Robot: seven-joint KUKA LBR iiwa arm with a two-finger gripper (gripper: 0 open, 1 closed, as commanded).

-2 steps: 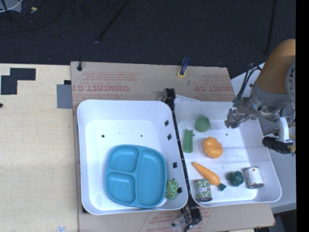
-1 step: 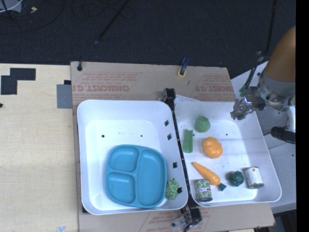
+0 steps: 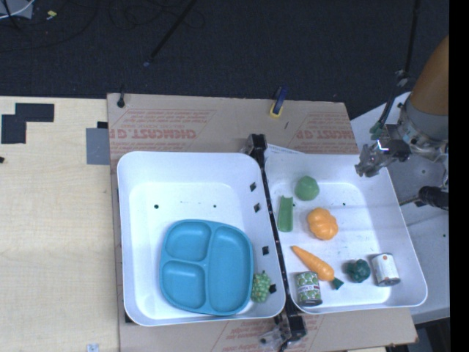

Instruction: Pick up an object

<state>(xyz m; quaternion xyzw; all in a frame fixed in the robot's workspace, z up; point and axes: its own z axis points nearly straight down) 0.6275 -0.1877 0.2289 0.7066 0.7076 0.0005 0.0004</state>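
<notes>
My gripper (image 3: pixel 368 161), its grip state indeterminate, hangs over the right bin (image 3: pixel 410 270)'s upper right rim, well apart from the orange fruit (image 3: pixel 322 224) and carrot (image 3: pixel 314 262), so a descent here risks striking the rim rather than grasping anything.

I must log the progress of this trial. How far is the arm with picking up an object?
Nothing looks picked yet. The gripper hangs above the right bin's far right rim, apart from every item. The orange pepper, carrot, green ball and cans lie in the bin. Left to do: descend, grasp one, lift.
</notes>
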